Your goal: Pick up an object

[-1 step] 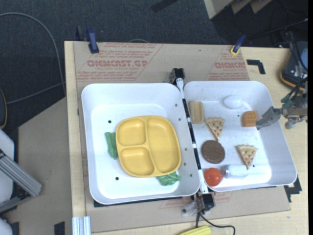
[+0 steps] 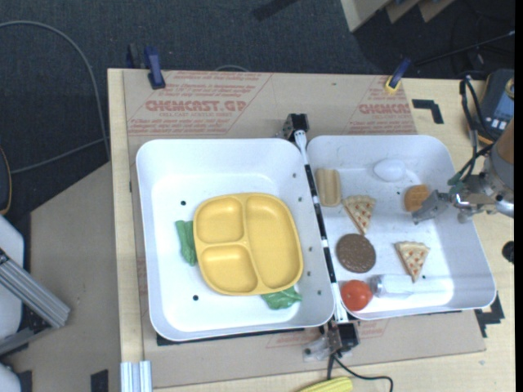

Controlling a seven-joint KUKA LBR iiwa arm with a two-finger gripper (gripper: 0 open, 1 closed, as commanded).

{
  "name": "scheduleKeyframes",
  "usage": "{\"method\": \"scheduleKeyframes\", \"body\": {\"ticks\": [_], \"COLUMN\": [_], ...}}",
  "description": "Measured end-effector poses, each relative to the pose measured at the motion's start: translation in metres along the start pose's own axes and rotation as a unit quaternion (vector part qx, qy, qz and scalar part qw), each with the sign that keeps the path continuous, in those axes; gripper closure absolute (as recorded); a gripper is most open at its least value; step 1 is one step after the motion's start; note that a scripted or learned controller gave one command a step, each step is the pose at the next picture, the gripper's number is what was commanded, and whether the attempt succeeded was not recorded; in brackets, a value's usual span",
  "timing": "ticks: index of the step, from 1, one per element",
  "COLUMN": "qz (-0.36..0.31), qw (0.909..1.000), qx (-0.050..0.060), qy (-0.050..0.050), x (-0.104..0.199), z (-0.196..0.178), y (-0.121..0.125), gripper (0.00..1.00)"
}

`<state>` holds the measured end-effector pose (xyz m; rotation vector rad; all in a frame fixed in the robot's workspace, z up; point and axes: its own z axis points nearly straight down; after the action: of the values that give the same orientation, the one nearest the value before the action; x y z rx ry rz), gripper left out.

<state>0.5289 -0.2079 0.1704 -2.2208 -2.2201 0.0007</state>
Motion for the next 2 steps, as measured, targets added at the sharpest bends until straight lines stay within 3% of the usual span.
{"method": "scheduleKeyframes", "body": {"ticks": [1,2], "qz": [-0.001,-0.003], "qw": [1.0000,1.0000], "qx": [0.000,0.000], "qy": [0.000,0.003], "x": [0.019,-0.011], "z": [0.084,0.085], "y": [0.048,0.049], "gripper": [0.00,0.00]}}
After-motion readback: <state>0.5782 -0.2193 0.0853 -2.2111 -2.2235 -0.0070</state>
